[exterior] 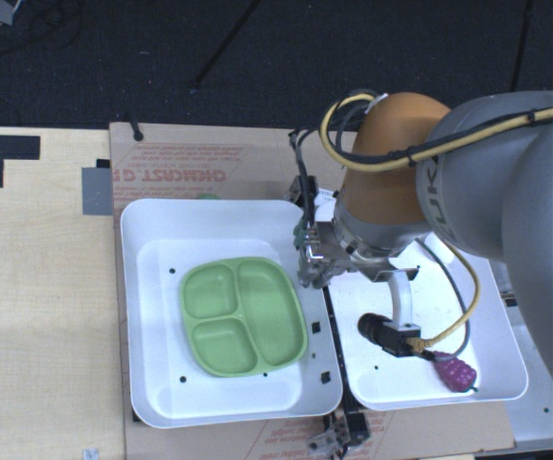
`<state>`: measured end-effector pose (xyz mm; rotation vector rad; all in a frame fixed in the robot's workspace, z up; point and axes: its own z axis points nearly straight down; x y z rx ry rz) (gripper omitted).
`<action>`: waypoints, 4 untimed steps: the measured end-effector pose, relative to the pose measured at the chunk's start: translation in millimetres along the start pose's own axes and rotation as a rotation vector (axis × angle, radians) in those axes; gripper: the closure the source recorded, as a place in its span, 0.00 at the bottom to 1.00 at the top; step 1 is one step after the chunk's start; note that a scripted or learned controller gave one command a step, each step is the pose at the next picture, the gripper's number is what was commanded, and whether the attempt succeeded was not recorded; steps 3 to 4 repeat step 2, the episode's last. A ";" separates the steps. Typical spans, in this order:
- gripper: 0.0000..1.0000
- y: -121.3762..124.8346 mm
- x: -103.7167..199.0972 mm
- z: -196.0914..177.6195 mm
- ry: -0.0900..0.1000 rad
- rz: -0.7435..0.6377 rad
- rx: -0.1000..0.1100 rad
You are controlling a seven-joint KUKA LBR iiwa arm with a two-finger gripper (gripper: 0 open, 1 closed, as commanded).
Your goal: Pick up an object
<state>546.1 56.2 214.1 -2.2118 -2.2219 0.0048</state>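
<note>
Gripper (312, 262) is seen low over the seam where the two white bins meet, right at the right wall of the left bin (132, 305) and the left wall of the right bin (508, 377). Whether it is wide or narrow cannot be told from this slant, since its tip is masked by its own metal body. Above it, the orange band (391, 147) is turned toward the camera, and the grey arm (492, 180) is stretched in from the right, with the upper part of the right bin covered by it. Just to the left of the gripper, a green three-compartment plate (242, 314) is laid flat on the floor of the left bin; its right edge is close to that bin's right wall, near the gripper, though contact cannot be made out. Over in the right bin, a small knobbly purple item (455, 373) is found near the lower right corner, well apart from the gripper. Both bins are set on a brown cardboard sheet (209, 166) printed with red lettering, and that sheet is spread on the pale wooden bench (36, 286).
</note>
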 end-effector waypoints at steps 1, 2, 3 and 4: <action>1.00 -0.5 51.0 -12.9 -0.001 0.000 -0.003; 0.00 -0.6 49.0 -12.5 -0.003 0.003 -0.002; 0.00 -0.6 49.0 -12.5 -0.003 0.003 -0.002; 0.00 -0.6 49.0 -12.5 -0.003 0.003 -0.002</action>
